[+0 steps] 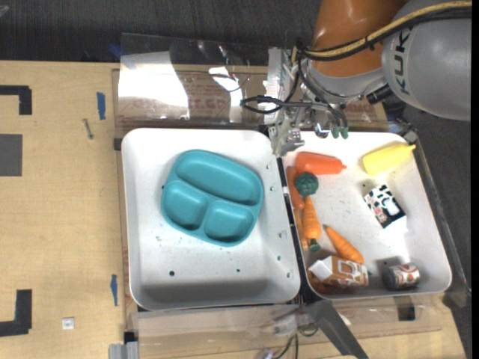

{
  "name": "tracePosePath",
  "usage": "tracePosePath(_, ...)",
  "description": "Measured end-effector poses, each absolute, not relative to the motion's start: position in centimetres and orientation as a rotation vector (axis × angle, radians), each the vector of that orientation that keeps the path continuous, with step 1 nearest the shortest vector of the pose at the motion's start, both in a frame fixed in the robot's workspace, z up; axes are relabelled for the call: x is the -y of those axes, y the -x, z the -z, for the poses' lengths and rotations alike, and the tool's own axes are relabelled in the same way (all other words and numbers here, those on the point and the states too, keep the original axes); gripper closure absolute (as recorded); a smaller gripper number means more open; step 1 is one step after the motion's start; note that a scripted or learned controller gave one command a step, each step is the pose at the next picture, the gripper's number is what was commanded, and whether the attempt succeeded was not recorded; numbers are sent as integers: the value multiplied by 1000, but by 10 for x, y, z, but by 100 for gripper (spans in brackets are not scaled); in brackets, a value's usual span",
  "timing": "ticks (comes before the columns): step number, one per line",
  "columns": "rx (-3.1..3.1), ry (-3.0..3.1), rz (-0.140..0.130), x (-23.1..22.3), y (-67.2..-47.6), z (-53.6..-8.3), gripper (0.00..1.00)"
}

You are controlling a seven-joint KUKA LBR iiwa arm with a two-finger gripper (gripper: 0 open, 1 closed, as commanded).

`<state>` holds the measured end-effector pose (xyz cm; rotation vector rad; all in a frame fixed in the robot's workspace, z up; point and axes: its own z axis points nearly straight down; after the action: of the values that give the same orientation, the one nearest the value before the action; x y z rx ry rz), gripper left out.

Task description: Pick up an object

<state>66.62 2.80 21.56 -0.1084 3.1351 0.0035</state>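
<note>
My gripper (287, 139) hangs over the far left corner of the right bin (426, 223), just above the wall shared with the left bin. An orange carrot (320, 163) lies right beside it, with a dark green piece (305, 183) just below. Two more carrots (310, 219) (344, 244) lie along the left side of that bin. A yellow object (388, 156), a black-and-white packet (383, 204), a brown packet (340, 271) and a small can (400, 275) are spread around the same bin. Nothing shows between the fingers.
A teal divided plate (213, 197) lies in the left bin (150, 260). Shiny clear plastic (194, 88) sits behind the bins. The arm's orange band and grey body loom over the far right corner.
</note>
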Motion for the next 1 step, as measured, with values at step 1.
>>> tracePosePath(1, -3126, 151, -1, -16, -669, -235, 100)
